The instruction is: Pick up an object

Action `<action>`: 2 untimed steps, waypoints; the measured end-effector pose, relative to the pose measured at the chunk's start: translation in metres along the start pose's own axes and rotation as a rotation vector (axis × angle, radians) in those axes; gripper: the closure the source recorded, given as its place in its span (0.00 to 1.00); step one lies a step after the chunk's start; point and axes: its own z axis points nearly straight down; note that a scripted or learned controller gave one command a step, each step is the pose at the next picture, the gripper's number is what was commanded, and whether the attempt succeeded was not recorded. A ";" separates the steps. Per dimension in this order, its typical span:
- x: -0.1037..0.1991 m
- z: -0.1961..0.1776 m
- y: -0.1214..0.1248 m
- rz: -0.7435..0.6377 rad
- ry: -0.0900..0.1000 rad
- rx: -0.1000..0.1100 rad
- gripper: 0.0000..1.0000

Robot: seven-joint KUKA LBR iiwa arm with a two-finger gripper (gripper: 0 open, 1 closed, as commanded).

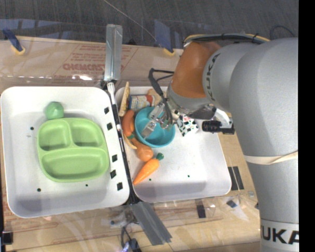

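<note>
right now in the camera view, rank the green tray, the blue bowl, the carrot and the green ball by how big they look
1. green tray, by far the largest
2. blue bowl, though the gripper covers part of it
3. carrot
4. green ball

The carrot and the ball are close: the carrot is longer, the ball wider.

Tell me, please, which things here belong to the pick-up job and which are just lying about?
In the job: hand, teal bowl beneath it, carrot, orange vegetables beside the bowl.

Lying about: green divided plate, green ball, left bin.
</note>
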 end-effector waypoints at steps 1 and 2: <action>-0.009 0.002 0.002 0.423 0.015 -0.004 0.00; -0.009 -0.009 0.005 0.414 0.011 -0.009 1.00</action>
